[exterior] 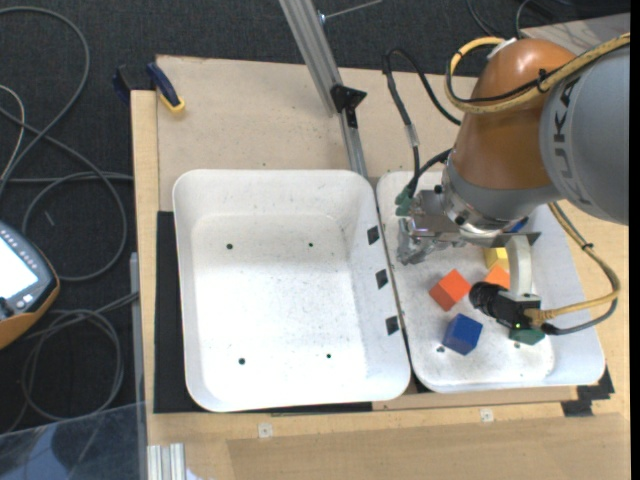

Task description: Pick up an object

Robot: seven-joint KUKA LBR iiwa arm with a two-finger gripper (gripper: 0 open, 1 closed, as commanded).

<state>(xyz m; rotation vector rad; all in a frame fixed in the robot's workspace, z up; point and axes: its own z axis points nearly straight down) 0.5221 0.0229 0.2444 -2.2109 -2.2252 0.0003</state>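
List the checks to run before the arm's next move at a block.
1. Blocks in right bin: ok, orange block and blue block lie there.
2. Hand over that bin: ok, near its left wall.
3. Hand lined up with a block: not ok, the orange block lies off to its lower right.
4. Orange and blue apart: ok, a gap shows.
5. Yellow block free: cannot tell, partly hidden.

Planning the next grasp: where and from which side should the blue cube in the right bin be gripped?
Probably from straight above, closing on two opposite side faces of the blue cube. It lies flat on the floor of the right bin and its sides look free. The orange block sits apart from it.
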